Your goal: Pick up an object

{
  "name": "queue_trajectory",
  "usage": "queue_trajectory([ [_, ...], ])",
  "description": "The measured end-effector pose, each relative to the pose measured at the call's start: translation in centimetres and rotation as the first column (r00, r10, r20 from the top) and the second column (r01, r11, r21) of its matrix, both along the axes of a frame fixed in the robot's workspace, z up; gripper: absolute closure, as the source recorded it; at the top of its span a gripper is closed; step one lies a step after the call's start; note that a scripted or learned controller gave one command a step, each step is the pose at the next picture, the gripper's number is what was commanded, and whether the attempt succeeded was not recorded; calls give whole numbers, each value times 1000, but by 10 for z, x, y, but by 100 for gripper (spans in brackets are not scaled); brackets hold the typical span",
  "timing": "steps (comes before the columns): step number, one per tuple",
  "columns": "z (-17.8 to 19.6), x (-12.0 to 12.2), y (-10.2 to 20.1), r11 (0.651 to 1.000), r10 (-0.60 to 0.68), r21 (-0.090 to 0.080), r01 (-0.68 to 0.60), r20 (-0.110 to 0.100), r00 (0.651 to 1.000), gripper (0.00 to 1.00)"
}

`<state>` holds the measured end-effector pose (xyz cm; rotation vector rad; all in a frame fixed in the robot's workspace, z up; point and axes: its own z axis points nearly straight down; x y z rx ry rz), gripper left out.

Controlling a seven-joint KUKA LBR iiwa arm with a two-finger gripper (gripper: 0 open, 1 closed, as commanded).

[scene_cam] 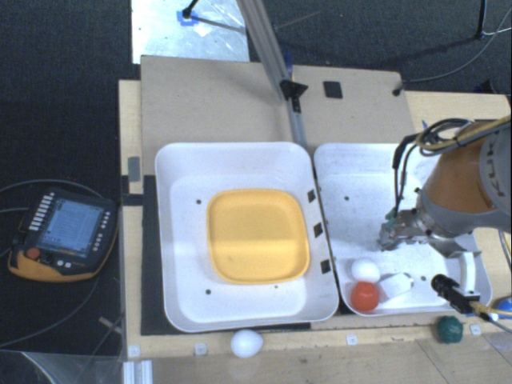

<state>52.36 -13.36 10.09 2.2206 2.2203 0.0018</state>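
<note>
Two bins side by side: on the left, a yellow plate (258, 235) lies flat mid-bin, too broad to pinch easily. Right bin's near corner collects a white ball (366, 270), a red ball (366, 296) and a white piece (396, 285), likely targets. Tool (394, 235) hangs just above them; whether it's open or closed I cannot tell.

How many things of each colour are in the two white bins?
Yellow: 1, the plate in the left bin
White: 2, the ball and a white piece in the right bin
Red: 1, the red ball
Total: 4
</note>
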Motion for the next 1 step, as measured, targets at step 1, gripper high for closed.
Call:
queue_trajectory([
  [1, 50, -9, 1, 1000, 0, 0, 0, 2, 1000, 100],
])
